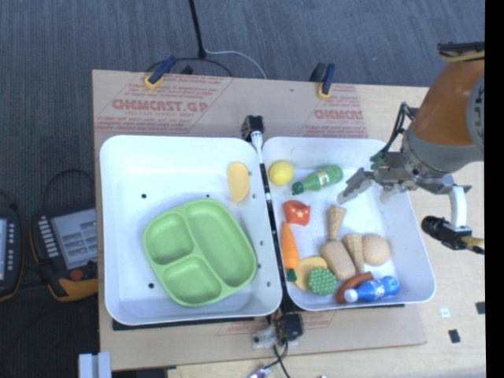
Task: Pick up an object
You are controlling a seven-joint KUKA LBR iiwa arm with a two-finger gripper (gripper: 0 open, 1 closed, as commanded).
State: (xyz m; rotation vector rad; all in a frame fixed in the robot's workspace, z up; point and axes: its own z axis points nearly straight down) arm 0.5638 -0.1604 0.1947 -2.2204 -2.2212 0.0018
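Two white bins sit side by side, the left bin [118, 211] and the right bin [409, 235]. The left holds one green tray [201, 250] and, at its 1 o'clock, one yellow piece [238, 180]. The right holds one lemon [280, 172], one green bottle [319, 179], one carrot [290, 247], two cones [336, 220] and one blue bottle [372, 290].

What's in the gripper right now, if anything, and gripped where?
Nothing held. The gripper hangs open above the right bin, to the right of the green bottle, with no object between its fingers.
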